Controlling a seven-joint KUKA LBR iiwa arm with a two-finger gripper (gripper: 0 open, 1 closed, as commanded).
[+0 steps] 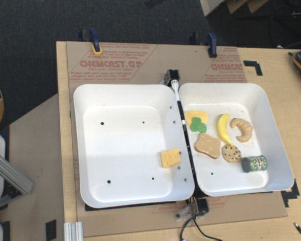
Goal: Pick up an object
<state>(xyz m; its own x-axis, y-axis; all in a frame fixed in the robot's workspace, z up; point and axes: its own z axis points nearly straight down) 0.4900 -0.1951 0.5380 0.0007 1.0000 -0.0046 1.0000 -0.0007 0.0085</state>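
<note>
Brown board point(140, 59) clamped on bench, two white bins point(85, 134), dark carpet point(40, 14) behind; tool state: cannot tell.

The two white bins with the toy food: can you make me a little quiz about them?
1. True or false: the banana lies in the same bin as the cheese wedge.
2. Which thing touches the slice of bread on its right? A) the croissant B) the cookie C) the small can
3. Fill the gap: the cheese wedge lies alone in the ____ bin.

Key: 1. False, the banana is in the right bin and the cheese wedge in the left one. 2. B, the cookie. 3. Left.
</note>
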